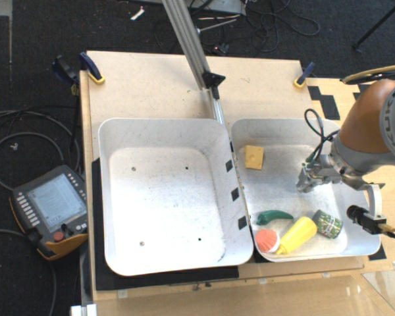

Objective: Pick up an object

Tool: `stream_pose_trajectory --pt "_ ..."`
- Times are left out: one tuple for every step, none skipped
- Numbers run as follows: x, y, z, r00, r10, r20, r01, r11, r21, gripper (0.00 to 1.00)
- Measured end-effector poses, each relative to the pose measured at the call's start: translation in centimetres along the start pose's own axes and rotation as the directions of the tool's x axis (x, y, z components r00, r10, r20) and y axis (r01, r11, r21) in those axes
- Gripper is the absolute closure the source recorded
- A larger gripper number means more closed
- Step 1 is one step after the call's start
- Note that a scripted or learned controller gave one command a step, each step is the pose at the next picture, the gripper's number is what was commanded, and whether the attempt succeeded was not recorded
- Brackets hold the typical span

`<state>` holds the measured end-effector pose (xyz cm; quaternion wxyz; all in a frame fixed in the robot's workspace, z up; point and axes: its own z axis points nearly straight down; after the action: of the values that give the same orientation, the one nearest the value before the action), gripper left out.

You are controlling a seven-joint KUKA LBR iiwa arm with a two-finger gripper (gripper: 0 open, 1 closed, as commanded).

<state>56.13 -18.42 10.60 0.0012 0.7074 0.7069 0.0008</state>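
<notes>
Camera view: gripper point(305, 182) low over the right bin point(276, 131), apparently poised to pick; whether it is apart or together, cannot tell. Candidates lie apart from it: yellow block point(254, 157) toward the bin's far side, yellow bottle point(296, 234), green can point(328, 224) along the near wall.

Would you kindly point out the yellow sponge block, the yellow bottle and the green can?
yellow sponge block point(254, 157), camera view, centre of its top face
yellow bottle point(297, 234), camera view, middle of its body
green can point(328, 224), camera view, its side

No legible text or labels.
</notes>
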Motion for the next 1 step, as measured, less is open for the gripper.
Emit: stream_pose_trajectory --pt "-0.27 0.84 -6.12 1.000 -0.003 0.002 0.003 1.000 -0.004 1.00"
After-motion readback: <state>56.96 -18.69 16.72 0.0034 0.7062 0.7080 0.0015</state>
